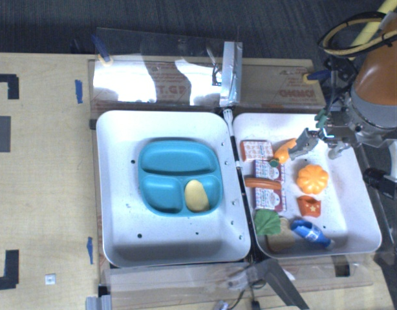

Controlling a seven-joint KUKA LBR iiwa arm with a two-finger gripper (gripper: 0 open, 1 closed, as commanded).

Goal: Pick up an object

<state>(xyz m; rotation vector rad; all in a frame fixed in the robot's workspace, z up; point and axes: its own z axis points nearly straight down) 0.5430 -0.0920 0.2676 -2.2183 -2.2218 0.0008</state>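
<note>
Nearest the camera, at the bottom edge, grey metal struts [276, 286] crossed below the two bins. From there the account moved to the claw [315, 137], which hung over the upper part of the right bin [363, 228] at the end of the arm [373, 89] reaching in from the right. Whether the claw was released or clenched could not be told; nothing was seen held in it.

Just beside the claw, to its left, lay a carrot [284, 151], the closest thing to grasp. Slightly below sat a small pumpkin [313, 178], and under that a red piece [309, 206]. Along the bin's left side ran a column: a red-and-white carton [256, 150], a second carton [266, 170], a sausage [263, 183], and a third carton [268, 200]. At the lower end lay a green leafy item [268, 223] and a blue bottle [310, 233].

Judging from this, the step in hand was the approach, with no pick made. The next move likely called for lowering onto one item, probably the carrot or pumpkin, and closing squarely without nudging its neighbours.

Further out, the left bin [114, 237] held a blue divided tray [166, 166], with a yellow lemon [196, 195] in its lower right compartment. Both bins rested on a pale wooden tabletop [40, 173].
</note>
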